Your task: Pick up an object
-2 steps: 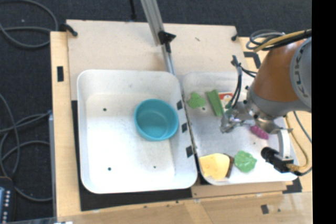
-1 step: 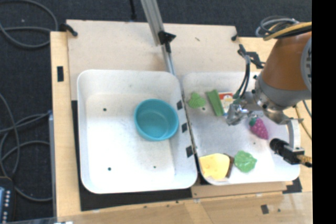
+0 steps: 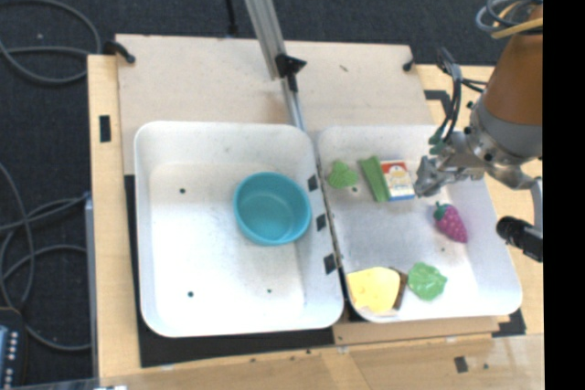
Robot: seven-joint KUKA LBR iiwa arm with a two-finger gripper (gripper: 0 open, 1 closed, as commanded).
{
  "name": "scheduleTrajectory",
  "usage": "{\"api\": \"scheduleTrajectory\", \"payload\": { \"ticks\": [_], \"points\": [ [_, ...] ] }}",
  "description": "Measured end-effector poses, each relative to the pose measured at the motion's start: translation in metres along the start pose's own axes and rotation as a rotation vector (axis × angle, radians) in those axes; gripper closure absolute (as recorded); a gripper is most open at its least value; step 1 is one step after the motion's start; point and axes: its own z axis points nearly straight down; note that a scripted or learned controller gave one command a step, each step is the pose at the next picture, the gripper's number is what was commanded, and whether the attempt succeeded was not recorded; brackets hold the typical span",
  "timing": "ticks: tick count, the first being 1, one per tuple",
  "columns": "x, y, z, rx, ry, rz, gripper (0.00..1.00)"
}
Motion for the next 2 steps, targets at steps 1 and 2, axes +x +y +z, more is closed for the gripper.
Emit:
{"api": "scheduleTrajectory", "payload": {
  "ticks": [1,2],
  "points": [
    [0.038,0.032,0.004,0.006,0.001,-0.003,1.0],
    [0.083,0.053,0.004,0.006,0.001,-0.003,1.0]
  ]
}}
